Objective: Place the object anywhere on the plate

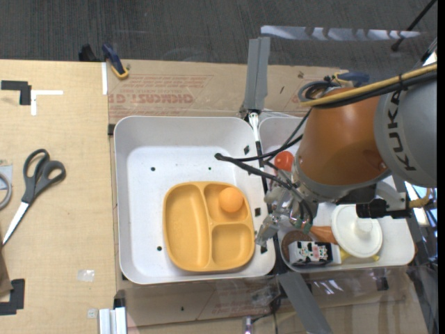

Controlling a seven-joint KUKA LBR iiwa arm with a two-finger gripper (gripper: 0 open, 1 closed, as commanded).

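While the grey KUKA arm with its broad orange band (344, 141) reaches in from the right and covers much of the right-hand shallow white bin (400, 252), the left-hand shallow white bin (132, 207) lies fully in view. Within it sits the yellow plastic plate with three compartments (188, 232), and a small orange ball (231, 200) rests in its upper right compartment, so the task's object appears to lie on the plate already. The two-finger gripper (272, 223) hangs at the seam between the two bins, just beside the plate's right edge; whether it is released or clenched cannot be told, because cables and the wrist housing clutter it, and nothing is visibly held.

Smaller things crowd the right bin: a white round lidded container (358, 232), a small dark printed packet (309, 253), and a red rounded piece (283, 161) peeping out beside the wrist.

As a judgement, the step in hand is a clean retreat. It is done well by lifting straight up before any sideways travel, so that the gripper neither clips the bin wall nor nudges the plate, since the ball would roll at a slight knock.
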